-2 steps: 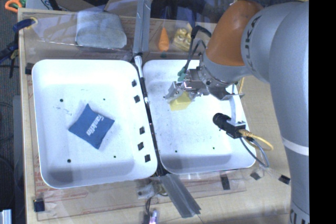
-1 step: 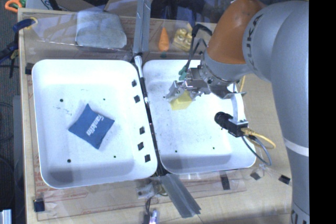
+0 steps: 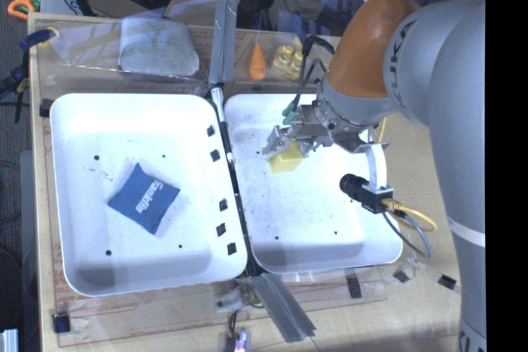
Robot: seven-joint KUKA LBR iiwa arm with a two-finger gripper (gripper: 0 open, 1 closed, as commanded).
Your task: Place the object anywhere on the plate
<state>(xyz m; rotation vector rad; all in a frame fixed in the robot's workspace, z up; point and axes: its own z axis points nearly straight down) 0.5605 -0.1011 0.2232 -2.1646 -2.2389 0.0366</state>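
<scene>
While the arm leans in over the right bin [image 3: 330, 247], its gripper [image 3: 290, 143] sits low above a small yellow block [image 3: 285, 161] lying on the bin floor near the upper middle. The fingertips look to be right at the block's top edge, but I cannot tell from here whether they have closed on it or merely rest against it.

I see no plate as such; the flat blue square [image 3: 144, 196] in the left bin [image 3: 74, 144] is my best guess for the target, and that is only a guess. If the step in hand is the pickup, I'd judge it wants the fingers straddling the block squarely, since the block lies tilted relative to the bin walls and a skewed pinch could squirt it sideways. A straight lift, high enough to clear the ridge between the bins, would then be needed before carrying it across.

The right bin holds the yellow block; a black cable plug [image 3: 361, 189] hangs over it. The left bin holds just the blue square, lying flat and well apart from the block. Behind the bins an orange carrot-like toy [image 3: 257, 62] sits on the bench.
</scene>
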